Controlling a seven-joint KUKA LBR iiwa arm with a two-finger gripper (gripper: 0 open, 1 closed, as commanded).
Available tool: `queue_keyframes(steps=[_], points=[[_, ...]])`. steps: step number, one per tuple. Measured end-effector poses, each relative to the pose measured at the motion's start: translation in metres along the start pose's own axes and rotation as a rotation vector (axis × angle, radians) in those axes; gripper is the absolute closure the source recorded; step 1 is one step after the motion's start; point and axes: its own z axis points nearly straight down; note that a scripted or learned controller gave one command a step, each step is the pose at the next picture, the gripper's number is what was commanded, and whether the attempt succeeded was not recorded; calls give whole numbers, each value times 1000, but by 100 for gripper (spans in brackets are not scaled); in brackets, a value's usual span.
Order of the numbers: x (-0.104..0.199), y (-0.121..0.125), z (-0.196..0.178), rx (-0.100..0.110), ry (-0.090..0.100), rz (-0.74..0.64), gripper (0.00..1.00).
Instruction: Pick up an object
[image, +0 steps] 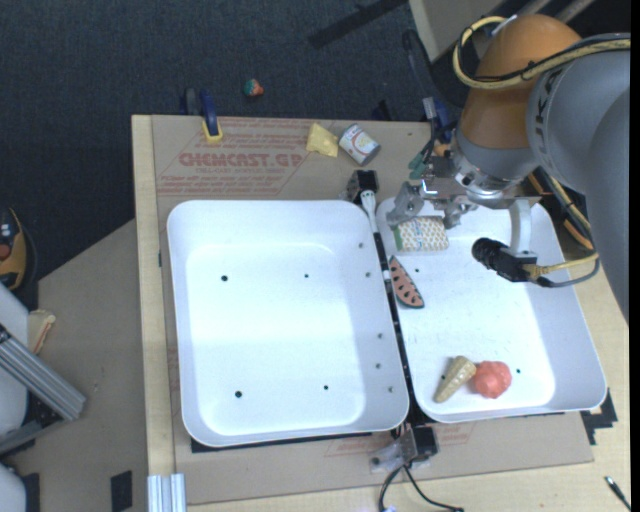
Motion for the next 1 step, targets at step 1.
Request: queue_keyframes(steps=[1], points=[[77,-2,-16,6,-2,1,100]])
